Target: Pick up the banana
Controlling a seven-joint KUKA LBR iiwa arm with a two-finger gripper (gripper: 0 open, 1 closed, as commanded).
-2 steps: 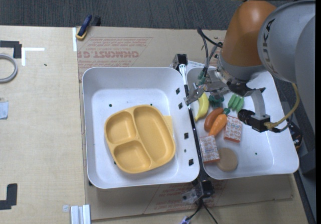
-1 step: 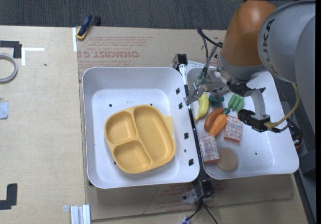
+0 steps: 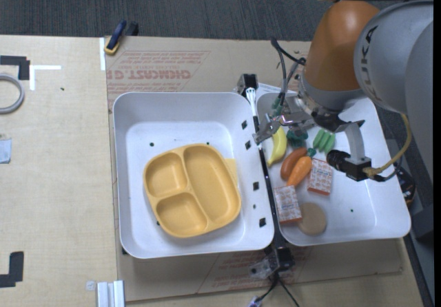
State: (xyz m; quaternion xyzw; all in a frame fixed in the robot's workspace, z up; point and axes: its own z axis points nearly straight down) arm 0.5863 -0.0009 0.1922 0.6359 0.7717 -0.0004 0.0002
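Observation:
The yellow banana [image 3: 278, 149] lies at the left edge of the right bin [image 3: 375, 219], hard against the wall between the two bins. My gripper [image 3: 271, 128] hangs right over the banana's upper end and hides part of it. The grey arm with its orange band [image 3: 337, 37] comes in from the upper right and covers the back of the right bin. The banana looks to be resting on the bin floor.
An orange carrot [image 3: 298, 166] touches the banana's right side. A green piece [image 3: 322, 140], a teal piece [image 3: 298, 137], two red-and-white packets [image 3: 320, 178] [image 3: 287, 204] and a brown disc [image 3: 311, 219] crowd around. A yellow divided plate [image 3: 191, 188] sits in the left bin [image 3: 127, 161].

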